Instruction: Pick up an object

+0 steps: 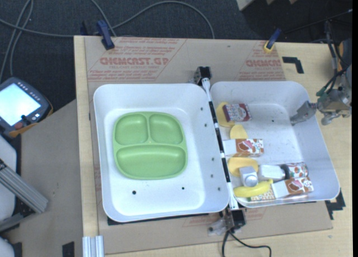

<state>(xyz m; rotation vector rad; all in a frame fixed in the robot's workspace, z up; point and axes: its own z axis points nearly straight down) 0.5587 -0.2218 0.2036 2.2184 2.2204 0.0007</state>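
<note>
the hand [305, 112] is parked at the far right rim of the right bin [291, 91], can't tell how it's set tbh. snack packets [246, 147] and a banana [253, 190] are bunched along that bin's left and near side. left bin [106, 138] has a green divided plate [150, 144].

green plate [150, 145], white bins [106, 138], yellow banana [251, 190]
</note>
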